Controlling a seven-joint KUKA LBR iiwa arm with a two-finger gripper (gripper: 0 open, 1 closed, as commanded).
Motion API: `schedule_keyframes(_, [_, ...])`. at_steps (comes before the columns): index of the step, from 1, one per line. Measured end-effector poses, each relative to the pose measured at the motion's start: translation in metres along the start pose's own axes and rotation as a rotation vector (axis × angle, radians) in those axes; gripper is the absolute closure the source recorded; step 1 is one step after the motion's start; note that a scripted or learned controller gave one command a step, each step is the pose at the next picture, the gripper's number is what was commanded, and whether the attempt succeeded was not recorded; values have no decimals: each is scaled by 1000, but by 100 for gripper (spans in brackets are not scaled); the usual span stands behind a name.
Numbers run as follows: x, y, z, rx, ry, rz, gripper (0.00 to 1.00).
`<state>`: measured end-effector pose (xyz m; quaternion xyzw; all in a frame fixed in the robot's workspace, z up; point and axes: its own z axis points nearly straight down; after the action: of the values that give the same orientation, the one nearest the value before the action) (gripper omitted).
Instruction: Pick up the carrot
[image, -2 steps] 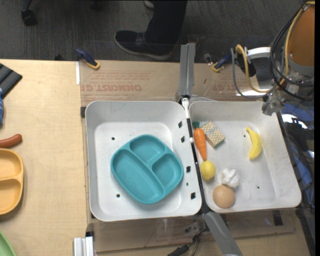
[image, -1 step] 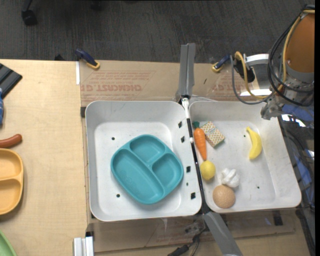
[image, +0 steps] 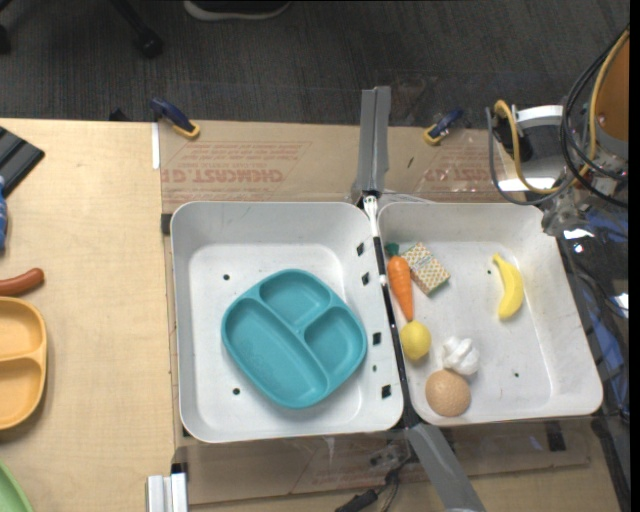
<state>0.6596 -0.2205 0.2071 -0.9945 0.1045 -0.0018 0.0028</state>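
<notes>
gripper (image: 566, 218): over the top right corner of the right bin (image: 560, 340); open or closed, cannot tell, its end is lost among cables and shadow
carrot (image: 400, 287): clear across the bin from the gripper, well apart from it, lying along the far wall; thick end toward the back, thin end toward the lemon (image: 415, 340)
neighbours: block (image: 428, 268) just beside the carrot on the flank that faces the gripper, maybe touching; lemon at the thin end, touching or very nearly; banana (image: 510, 287) between gripper and carrot, apart from both
step, as judged: reach not yet made, carrot untouched
risk, wall: the carrot looks tight against the far wall, so a grasp across it has little room on that side; a descent could land on the rim or ride on top of the carrot and only press it down
risk, block: closing from the near side may catch the block too, or shove it into the carrot and turn it
risk, lemon: round, likely to roll if nudged; a grasp low on the carrot would meet it
risk, shape: tapered and probably smooth; a grip off the middle may squeeze it out toward the thin end
risk, path: a low straight sweep from the gripper passes the banana and could knock it
</notes>
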Motion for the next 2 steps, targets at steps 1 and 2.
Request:
schedule_keyframes(1, [-10,-44,-3,0,-6,-8,100])
schedule_keyframes(2, [-15,-64,19,0,-7,-1,100])
